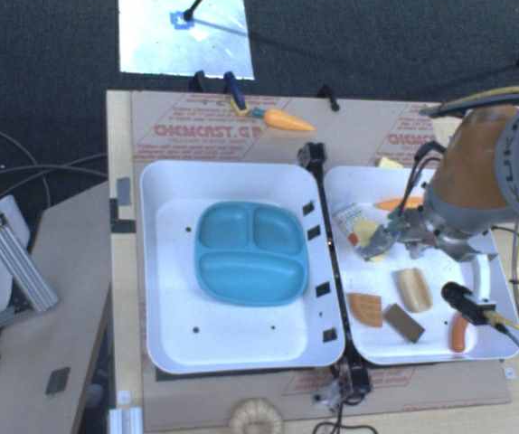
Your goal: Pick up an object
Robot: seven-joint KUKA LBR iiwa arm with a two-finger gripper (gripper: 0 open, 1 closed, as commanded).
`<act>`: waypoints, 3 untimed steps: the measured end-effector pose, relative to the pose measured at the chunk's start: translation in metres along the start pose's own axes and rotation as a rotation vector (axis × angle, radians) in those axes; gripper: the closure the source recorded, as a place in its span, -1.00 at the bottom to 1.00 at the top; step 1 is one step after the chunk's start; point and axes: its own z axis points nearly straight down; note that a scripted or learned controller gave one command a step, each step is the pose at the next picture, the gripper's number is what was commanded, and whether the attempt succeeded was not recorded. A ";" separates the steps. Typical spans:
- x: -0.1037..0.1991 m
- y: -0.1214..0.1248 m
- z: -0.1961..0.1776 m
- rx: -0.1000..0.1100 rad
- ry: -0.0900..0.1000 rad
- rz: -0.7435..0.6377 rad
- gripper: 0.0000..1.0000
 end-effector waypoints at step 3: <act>0.000 0.006 -0.025 -0.009 -0.001 -0.003 1.00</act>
